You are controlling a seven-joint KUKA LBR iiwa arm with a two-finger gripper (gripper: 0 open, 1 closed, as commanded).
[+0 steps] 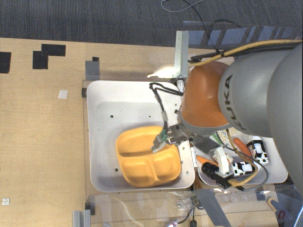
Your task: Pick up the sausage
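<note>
I take the yellow divided tray (147,162) as my landmark; it lies in the left bin (102,126), toward that bin's near right corner. The gripper (161,142) hangs over the tray's right edge, at the spot where the tray's far compartment meets its rim. I cannot tell from this angle whether it is open or closed, and I see nothing held in it. The arm (265,93), with its orange band (203,100), looms to the right of the tray and hides most of the right bin (280,174). The sausage (242,147), as best I can make it out, is the slim orange-red piece lying in that bin, well to the right of the tray and apart from the gripper. A black-and-white toy (258,151) sits just beyond it, and another orange piece (205,160) lies nearer the tray, past the wall between the bins.
</note>
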